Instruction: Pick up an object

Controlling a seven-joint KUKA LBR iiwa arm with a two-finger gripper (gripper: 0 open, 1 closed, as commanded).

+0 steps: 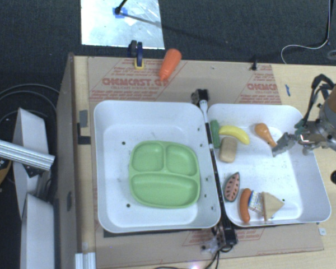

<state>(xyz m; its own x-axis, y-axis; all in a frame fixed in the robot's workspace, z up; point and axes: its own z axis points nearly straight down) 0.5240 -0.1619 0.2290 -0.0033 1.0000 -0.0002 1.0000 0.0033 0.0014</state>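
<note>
In the right bin [311, 206], pincer [282, 145] beside orange drumstick [264, 133], finger state unclear.

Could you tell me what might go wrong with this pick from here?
The gripper is next to the orange drumstick near the right bin's far wall, so it may nudge the drumstick instead of grasping it. The banana and beige block lie close together; fingers could catch both.
</note>
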